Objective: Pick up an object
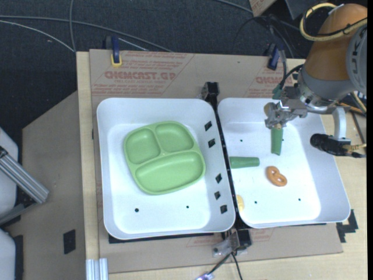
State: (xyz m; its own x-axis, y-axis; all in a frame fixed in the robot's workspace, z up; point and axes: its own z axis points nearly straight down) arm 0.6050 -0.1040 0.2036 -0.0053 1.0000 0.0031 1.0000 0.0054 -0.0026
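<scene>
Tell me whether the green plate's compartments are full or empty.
Empty. The green plate in the left bin shows bare green in all three compartments, with nothing lying in them.

Both white bins (116,203) look like smooth plastic with a faint sheen, and the green divided plate (164,157) in the left one is matt plastic. The bench board (169,69) beneath is raw, papery brown — cardboard-like, printed in red — while the arm's orange band (332,37) looks glossy.
</scene>
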